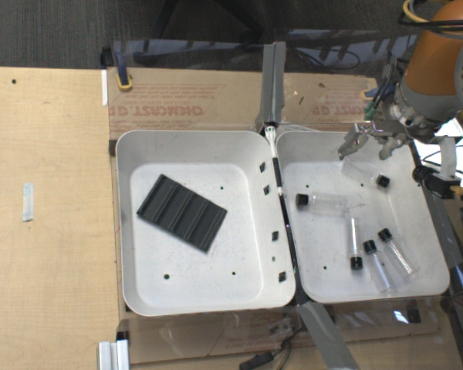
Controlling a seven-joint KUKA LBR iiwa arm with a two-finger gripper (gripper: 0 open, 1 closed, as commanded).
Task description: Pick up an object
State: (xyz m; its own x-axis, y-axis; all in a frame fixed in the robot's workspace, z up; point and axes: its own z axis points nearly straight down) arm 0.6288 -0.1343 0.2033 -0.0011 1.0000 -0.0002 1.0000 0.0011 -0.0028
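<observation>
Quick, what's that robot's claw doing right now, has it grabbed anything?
End effector: open, holding nothing, above the right bin's far end.

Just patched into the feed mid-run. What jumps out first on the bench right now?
The dark ribbed panel lying at a slant in the left bin stands out most against the white. In the right bin, several clear tubes with black caps are scattered toward its near side. The gripper hangs above that bin's far edge, nothing between its fingers.

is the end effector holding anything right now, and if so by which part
Nothing is held. The end effector hangs open over the back of the right bin, with only bare bin floor between its fingers; the clear capped tubes lie nearer the front.
</observation>
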